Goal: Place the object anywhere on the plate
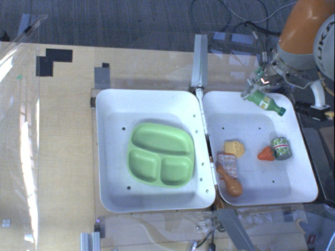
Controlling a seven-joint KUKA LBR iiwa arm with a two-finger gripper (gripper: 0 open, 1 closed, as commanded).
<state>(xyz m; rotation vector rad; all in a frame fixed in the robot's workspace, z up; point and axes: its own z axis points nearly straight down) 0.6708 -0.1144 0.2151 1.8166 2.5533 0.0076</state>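
Nearest, along the front of the right bin [301,190], lie a brown drumstick-shaped toy [229,178] and a yellow corn piece [234,148], with an orange-red piece [266,154] touching a small green-labelled can [281,148] a little further back. Beside them in the left bin [107,156] sits the green plate [159,154], a tray of three compartments, with nothing lying on it.

Further back, over the far edge of the right bin, the green bottle [266,102] hangs tilted, its long axis running from upper left down to lower right. Its upper end meets the hand [260,82], which appears to be closed on the bottle near that end, though the grip point is small and partly lost in the wrist hardware. Behind that rises the orange band [303,20] of the arm, and dark cables [230,12] loop across the floor beyond the surface [63,140].

The coming move turns on one relation: the plate lies to the left of the carried bottle and nearer the front, across the divider between the bins. The bottle looks lifted but not yet carried over.
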